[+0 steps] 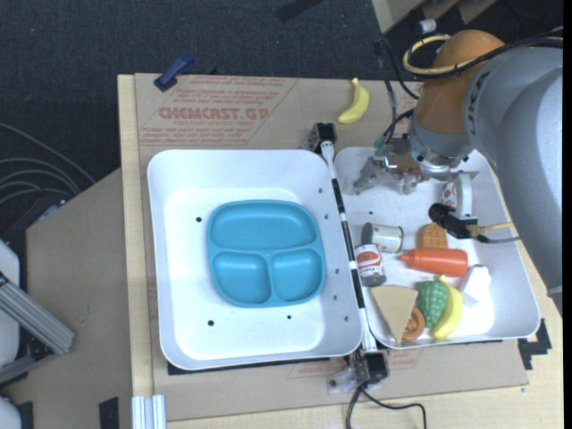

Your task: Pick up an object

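Note:
My gripper (386, 179) hangs over the far left part of the right bin (517, 304), open, with nothing between its fingers. Below it in that bin lie a small white cup on its side (387, 236), a red and white can (369, 262), an orange carrot (436, 260), a brown cookie (433, 236), a sandwich wedge (396, 308), a green vegetable (434, 299), a yellow banana (452, 312) and a white piece (478, 284). The gripper touches none of them.
The left bin (170, 239) holds a blue divided plate (265, 250). A second yellow banana (355, 104) lies on the bench behind the bins, and a blue item (173, 72) sits at the bench's far left edge. The grey arm (527, 132) covers the right bin's far right corner.

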Motion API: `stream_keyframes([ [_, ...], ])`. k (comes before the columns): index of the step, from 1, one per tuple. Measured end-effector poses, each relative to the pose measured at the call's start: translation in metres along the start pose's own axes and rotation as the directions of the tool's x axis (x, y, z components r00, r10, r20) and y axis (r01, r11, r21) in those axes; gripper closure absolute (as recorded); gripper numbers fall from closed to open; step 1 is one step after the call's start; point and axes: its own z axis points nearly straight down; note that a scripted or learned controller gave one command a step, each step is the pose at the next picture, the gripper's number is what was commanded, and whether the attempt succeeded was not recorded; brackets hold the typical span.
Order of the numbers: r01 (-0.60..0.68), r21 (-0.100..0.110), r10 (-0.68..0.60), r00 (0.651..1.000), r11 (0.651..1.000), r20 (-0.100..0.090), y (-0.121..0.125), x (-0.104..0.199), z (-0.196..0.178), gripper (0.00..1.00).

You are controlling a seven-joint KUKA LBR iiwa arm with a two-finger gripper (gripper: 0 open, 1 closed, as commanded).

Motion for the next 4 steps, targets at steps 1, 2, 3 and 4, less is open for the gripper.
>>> stream_keyframes([
  [1, 0.001, -0.002, -0.001, 1.0, 1.0, 0.0, 0.001, 0.0, -0.01, 1.0],
  [2, 0.001, -0.001, -0.001, 1.0, 1.0, 0.0, 0.001, 0.0, -0.01, 0.0],
  [3, 0.0, 0.003, 0.0, 1.0, 1.0, 0.0, 0.0, 0.001, 0.0, 0.0],
  [4, -0.002, 0.0, 0.002, 1.0, 1.0, 0.0, 0.0, -0.01, 0.0, 0.0],
])
